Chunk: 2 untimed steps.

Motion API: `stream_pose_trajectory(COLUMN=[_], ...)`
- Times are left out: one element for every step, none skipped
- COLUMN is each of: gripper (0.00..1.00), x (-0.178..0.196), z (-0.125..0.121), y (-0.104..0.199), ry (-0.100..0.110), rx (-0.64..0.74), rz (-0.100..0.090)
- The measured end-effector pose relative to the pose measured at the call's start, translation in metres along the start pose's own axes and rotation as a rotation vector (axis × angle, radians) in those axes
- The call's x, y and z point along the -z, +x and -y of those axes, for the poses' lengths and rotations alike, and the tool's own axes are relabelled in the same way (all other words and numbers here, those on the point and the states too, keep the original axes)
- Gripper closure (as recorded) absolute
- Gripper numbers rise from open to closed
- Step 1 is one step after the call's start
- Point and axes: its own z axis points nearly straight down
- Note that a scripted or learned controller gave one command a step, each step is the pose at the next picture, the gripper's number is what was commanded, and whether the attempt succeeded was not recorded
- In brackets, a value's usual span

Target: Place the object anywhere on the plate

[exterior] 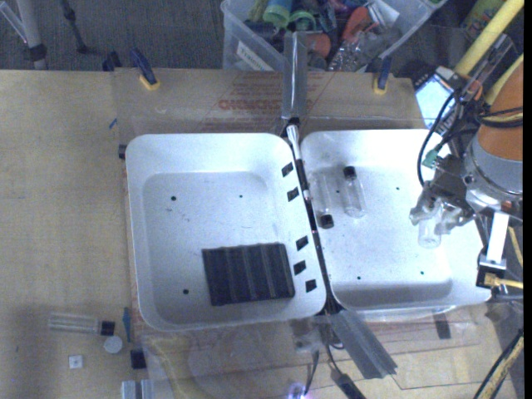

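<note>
A black ribbed plate [248, 273] lies flat in the left bin [150, 173], near its front wall. Two clear vials with black caps lie in the right bin [391, 281]. One vial [354, 194] has its cap pointing to the back, and the other vial [318, 199] lies close to the divider with its cap to the front. My gripper [435, 221] hangs low over the right side of the right bin, well to the right of both vials. Something pale and translucent shows at its tip, and I cannot make out what it is.
A clear tub [332, 11] of colourful toys stands behind the bins. A loose vial [79, 324] and small caps lie on the bench at the front left. Black tabs line the divider [301, 223] between the bins. Cables hang at the right by the arm.
</note>
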Motion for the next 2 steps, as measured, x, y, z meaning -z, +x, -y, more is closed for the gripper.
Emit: stream_pose_trajectory(gripper=[1.00, 1.00], x=[0.150, 0.152], z=[0.022, -0.003], y=[-0.019, -0.046], ry=[-0.005, -0.006], rx=[0.412, -0.010], rz=[0.000, -0.001])
